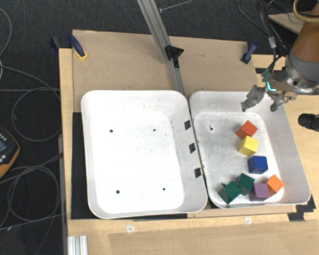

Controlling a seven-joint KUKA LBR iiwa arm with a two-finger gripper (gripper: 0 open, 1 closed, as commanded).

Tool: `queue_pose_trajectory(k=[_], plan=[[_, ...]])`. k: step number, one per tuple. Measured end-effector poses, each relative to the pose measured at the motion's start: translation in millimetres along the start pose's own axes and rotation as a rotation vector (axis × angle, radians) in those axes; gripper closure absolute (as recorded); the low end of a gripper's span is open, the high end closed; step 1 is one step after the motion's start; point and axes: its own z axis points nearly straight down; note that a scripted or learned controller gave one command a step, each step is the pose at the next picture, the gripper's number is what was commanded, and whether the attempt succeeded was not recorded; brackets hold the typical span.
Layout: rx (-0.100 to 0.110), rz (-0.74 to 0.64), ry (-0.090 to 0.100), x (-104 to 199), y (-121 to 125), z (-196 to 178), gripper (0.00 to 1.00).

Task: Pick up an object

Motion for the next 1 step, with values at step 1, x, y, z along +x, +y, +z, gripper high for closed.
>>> queue_pose_trajectory(k=[1], plan=[[-0.005, -0.001, -0.001, 0.1, 0.9, -2.8, 0.0]])
